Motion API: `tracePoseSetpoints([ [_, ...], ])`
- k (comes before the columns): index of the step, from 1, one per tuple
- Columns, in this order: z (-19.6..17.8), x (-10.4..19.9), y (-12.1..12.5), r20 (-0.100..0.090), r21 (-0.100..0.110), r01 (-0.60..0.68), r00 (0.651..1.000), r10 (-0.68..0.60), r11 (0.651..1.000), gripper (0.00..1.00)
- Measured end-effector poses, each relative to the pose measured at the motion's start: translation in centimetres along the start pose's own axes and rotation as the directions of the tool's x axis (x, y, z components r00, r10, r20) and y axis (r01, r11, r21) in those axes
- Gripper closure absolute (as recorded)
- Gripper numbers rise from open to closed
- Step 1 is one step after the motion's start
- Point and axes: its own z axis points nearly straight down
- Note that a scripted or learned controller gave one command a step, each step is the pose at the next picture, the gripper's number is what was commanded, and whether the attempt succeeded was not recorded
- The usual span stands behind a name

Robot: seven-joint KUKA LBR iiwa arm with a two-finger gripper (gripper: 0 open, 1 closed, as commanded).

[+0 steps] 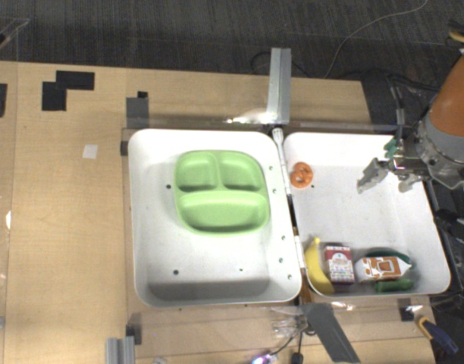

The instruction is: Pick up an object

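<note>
Arm: enters from the right; orange band and grey wrist over the right bin's (346, 146) upper right corner.
Claw (385, 174): 2 fingers spread apart, nothing between them; it hangs over bare bin floor.
Candidate items: all in the right bin. An orange ball (301, 174) sits against the left wall, well apart from the claw. A banana (315, 268), a small red carton (338, 265), an orange-and-white carton (380, 267) and a green item (393, 284) crowd the front edge.
Left bin (152, 203): holds a green divided tray (220, 190), lying flat, apart from the walls.
Handling, ball: judged light, round, likely to roll; best pinched across its middle, though the wall beside it blocks 1 finger.
Handling, cartons: judged light and fairly stiff, may crush if squeezed hard; grip across the narrow flat sides.
Handling, banana: judged soft, curved; take hold at mid-length.
Crowding: the front items touch or nearly touch, leaving little room for fingers between them.
Hard to make out: the green item is partly covered by the orange-and-white carton; its kind cannot be told. Carton print is unreadable.
Cut off: the arm above the wrist runs out of frame.
</note>
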Motion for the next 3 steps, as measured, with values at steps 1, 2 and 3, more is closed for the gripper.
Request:
tracePoseSetpoints([
  [1,7.1,-4.0,4.9,0.000,0.000,-0.256,0.967,0.256,0.967,0.00],
  [2,5.2,-3.1,8.1,0.000,-0.002,-0.427,0.904,0.427,0.904,0.00],
  [3,4.9,0.0,9.7,0.000,-0.001,-0.559,0.829,0.559,0.829,0.00],
])
